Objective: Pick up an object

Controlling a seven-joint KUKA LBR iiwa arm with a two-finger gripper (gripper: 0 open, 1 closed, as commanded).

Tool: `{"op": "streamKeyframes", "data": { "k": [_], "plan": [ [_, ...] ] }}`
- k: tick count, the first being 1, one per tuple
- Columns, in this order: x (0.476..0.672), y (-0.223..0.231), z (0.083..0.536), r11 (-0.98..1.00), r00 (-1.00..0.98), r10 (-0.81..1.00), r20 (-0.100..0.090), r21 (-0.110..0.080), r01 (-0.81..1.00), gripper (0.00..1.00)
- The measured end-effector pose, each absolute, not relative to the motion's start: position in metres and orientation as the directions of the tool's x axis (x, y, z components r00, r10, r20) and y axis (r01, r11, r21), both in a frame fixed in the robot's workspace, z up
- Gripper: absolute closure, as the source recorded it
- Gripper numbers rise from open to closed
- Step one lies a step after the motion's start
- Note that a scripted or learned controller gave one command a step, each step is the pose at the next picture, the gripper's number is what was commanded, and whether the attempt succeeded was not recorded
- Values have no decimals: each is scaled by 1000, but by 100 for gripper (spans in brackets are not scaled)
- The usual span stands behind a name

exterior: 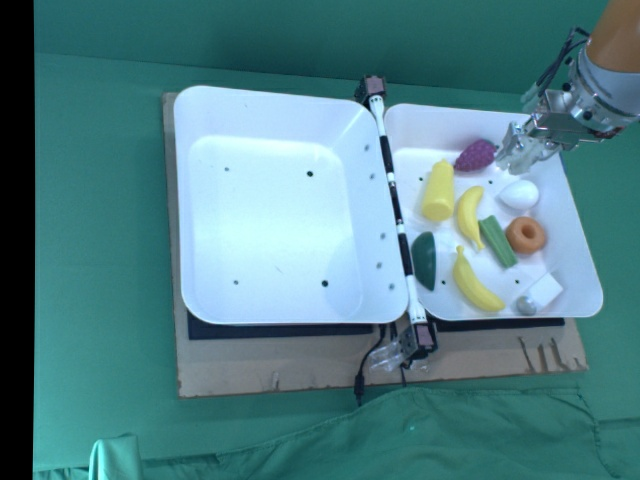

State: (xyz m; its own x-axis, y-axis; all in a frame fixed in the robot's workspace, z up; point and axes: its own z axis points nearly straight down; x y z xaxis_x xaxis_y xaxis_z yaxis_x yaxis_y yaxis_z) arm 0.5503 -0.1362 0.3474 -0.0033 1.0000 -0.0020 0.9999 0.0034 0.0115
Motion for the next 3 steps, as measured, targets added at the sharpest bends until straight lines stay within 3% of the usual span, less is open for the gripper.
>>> {"op": "streamKeyframes", "data": {
  "k": [1, 2, 3],
  "plan": [
    [602, -190, 282, -7, 7, 1000, -6, 3, 1000, 100],
    [577, -184, 285, -6, 6, 1000, -3, 2, 1000, 100],
    [636, -187, 283, -2, 2, 1000, -6, 9, 1000, 100]
  ]
}}
